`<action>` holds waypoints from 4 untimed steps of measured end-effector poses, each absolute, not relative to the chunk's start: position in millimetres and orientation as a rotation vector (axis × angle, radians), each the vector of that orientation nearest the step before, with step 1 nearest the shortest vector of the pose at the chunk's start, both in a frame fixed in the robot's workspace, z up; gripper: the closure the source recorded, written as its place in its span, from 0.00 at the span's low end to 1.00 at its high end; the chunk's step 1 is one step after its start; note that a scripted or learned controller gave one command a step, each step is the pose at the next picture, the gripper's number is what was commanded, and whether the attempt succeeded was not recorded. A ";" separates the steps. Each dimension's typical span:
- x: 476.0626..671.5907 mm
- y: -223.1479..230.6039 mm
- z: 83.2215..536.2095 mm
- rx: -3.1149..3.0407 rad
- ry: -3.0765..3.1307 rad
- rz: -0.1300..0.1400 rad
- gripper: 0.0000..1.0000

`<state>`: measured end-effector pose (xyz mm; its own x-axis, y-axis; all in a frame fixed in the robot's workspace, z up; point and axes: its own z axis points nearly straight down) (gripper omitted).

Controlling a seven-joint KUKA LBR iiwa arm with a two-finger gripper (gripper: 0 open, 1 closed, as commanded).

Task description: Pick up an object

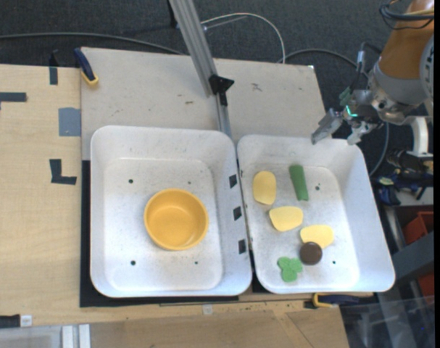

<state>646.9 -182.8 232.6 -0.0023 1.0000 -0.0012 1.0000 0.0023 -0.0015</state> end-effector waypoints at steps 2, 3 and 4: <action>644.8 -187.1 133.2 -2.216 -2.221 0.007 0.00; 644.5 -186.0 86.5 -2.218 -2.225 0.004 0.00; 645.1 -185.3 98.4 -2.217 -2.226 0.003 1.00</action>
